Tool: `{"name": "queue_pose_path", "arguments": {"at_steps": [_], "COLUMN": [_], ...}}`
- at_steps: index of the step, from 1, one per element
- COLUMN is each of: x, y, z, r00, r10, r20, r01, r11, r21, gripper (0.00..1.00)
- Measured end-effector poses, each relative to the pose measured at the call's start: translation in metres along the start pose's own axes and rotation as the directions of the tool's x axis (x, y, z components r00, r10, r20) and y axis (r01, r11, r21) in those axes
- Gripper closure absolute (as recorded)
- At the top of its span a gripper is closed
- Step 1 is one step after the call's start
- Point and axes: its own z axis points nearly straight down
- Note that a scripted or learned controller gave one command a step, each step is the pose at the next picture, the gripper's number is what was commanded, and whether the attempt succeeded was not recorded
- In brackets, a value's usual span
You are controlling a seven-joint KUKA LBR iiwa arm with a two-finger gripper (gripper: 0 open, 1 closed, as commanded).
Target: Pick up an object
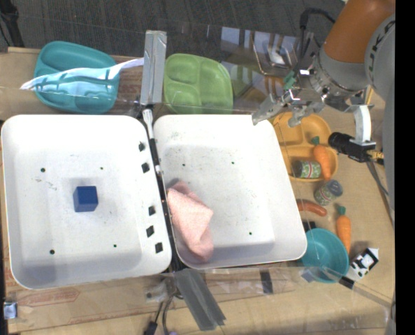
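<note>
Sitting in separate bins [26, 145]: blue cube [86, 198], pink cloth [191, 219].

Two white bins [26, 271] [263, 135] side by side on bench. One blue cube [86, 198] in left bin. One pink cloth [191, 218] in right bin. Two carrots [323, 160] [343, 230] near bench's right edge. One green tray [197, 82] behind bins.

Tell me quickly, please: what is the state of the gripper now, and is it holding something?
Gripper: above the far right corner of the right bin; open or closed cannot be told; nothing visibly held.
</note>
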Motion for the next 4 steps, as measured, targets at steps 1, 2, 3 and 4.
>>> {"name": "queue_pose_path", "arguments": {"at_steps": [1,2,3,4], "x": [0.001,-0.001,0.105,0.107], "y": [0.024,-0.029,-0.053,-0.077], "z": [0.036,0.105,0.095,0.191], "r00": [0.997,0.998,0.997,0.995], "r10": [-0.081,-0.07,-0.074,-0.101], "r20": [-0.002,0.0,0.0,0.0], "r01": [0.082,0.07,0.074,0.101], "r11": [0.997,0.998,0.997,0.995], "r21": [0.001,0.0,-0.001,0.0], "gripper": [0.0,0.0,0.0,0.0]}}
